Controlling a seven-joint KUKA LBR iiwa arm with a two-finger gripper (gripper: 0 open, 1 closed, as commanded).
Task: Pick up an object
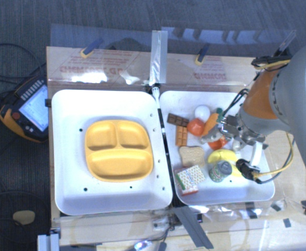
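From my station, the worry is crowding: the right bin [268,192] packs its toy food tightly, so the claw [227,134] could nudge a neighbour or pinch 2 things and lift neither. Nearest lie a checkered box [190,179] and a small grey-lidded can [220,171], the can touching a yellow lemon-like piece [222,156]. A toast slice [192,154] sits just behind. Farther back, the claw hangs low over a red-orange piece [217,143], beside a red tomato [196,127], carrot [211,122] and white egg [202,112]. I cannot tell its opening. The left bin [69,192] carries a yellow divided plate [119,149].
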